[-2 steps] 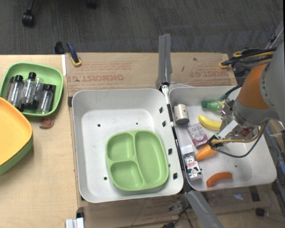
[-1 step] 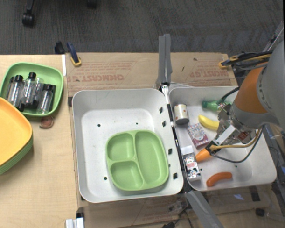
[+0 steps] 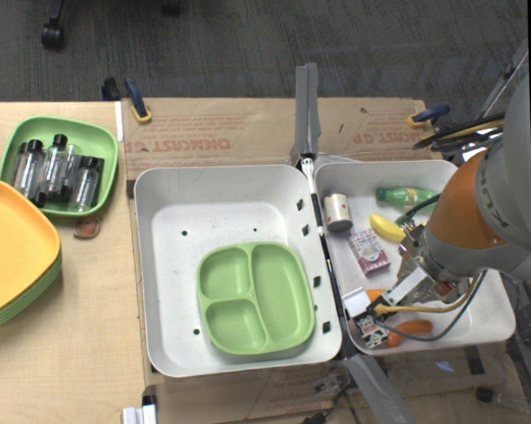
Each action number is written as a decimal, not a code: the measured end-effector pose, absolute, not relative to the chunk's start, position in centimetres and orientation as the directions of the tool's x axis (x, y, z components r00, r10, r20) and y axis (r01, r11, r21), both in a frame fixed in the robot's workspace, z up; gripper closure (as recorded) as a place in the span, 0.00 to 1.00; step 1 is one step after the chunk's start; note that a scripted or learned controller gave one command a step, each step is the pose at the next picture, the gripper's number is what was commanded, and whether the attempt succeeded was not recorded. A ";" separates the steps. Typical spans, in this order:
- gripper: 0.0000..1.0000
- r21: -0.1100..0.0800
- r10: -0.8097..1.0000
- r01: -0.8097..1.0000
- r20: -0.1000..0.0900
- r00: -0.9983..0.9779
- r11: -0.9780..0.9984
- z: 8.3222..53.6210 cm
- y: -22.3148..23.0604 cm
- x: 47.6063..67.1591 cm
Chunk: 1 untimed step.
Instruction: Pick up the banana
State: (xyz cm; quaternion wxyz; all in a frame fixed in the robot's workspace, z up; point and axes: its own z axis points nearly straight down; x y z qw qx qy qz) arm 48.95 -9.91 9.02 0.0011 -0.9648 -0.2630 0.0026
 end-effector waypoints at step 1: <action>1.00 -0.001 0.545 0.545 -0.004 0.839 -0.839 9.0 -11.4 52.0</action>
